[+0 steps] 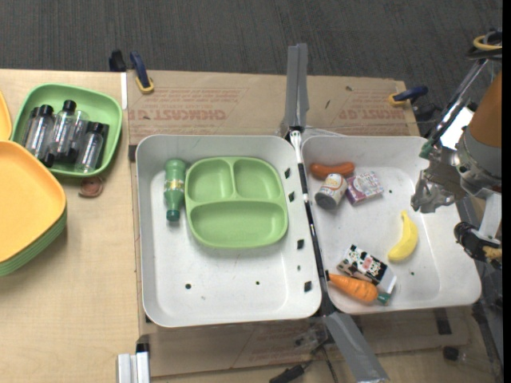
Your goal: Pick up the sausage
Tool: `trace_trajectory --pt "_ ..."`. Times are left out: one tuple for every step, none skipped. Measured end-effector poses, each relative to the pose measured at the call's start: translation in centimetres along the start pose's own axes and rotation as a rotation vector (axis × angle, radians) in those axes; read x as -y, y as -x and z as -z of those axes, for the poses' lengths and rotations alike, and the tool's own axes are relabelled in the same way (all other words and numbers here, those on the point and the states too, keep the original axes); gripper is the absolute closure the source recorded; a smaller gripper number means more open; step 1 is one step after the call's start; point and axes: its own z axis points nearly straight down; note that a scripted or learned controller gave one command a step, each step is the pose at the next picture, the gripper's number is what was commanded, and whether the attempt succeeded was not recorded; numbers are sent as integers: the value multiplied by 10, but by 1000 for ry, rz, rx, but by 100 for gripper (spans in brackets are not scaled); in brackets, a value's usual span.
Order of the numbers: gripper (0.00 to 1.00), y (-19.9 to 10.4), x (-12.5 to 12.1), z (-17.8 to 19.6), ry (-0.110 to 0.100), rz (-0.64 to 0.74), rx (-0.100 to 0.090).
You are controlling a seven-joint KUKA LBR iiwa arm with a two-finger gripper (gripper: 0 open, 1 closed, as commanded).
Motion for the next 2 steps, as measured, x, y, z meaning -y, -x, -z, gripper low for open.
trace_trajectory --pt "100 1 -1 8 -2 1 2" --pt "100 -14 -70 -120 5 -500 -6"
